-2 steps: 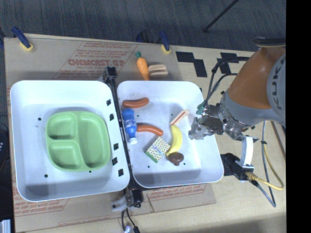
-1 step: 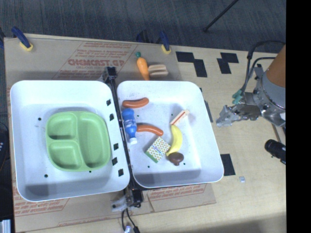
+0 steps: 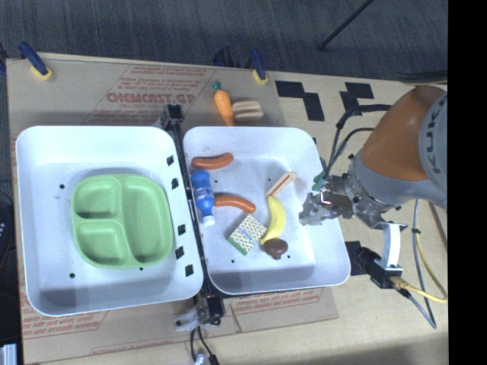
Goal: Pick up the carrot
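The carrot (image 3: 222,104) is small and orange with a green top. It lies on the cardboard just behind the right bin's (image 3: 327,261) back rim, outside both bins and beside a tan bun (image 3: 247,112). My gripper (image 3: 314,208) hangs over the right bin's right rim, low and to the right of the carrot and well apart from it. Nothing shows between its tips.
In the right bin lie two reddish sausages (image 3: 212,161) (image 3: 234,202), a blue bottle (image 3: 202,192), a banana (image 3: 275,220), a green-yellow packet (image 3: 247,235) and a thin stick (image 3: 281,183). The left bin (image 3: 30,204) holds a green divided plate (image 3: 122,219). Clamps stand along the bench's back edge.
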Motion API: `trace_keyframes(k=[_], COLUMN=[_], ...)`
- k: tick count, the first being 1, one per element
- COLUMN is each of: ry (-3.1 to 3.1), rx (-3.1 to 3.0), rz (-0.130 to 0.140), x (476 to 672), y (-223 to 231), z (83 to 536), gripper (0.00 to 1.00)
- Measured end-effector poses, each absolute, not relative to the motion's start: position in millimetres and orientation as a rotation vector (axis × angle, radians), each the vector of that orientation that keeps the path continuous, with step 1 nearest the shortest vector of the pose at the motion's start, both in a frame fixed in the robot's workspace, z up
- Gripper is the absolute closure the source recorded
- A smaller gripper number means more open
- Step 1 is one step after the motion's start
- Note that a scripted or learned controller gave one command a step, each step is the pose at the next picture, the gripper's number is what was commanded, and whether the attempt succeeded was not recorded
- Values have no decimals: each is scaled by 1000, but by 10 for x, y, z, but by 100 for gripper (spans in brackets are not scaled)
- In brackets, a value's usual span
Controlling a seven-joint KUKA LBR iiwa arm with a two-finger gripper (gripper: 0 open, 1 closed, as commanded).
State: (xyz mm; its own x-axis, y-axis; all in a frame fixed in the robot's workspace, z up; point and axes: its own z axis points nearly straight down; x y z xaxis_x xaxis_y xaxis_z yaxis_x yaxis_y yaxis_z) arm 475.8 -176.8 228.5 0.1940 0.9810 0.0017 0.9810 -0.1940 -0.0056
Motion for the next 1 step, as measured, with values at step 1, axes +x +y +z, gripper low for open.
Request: trace_keyframes(k=[1], ry=[-2708], rx=[-1594], rz=[2], x=[4769], y=[-1662], z=[3180], gripper=[100])
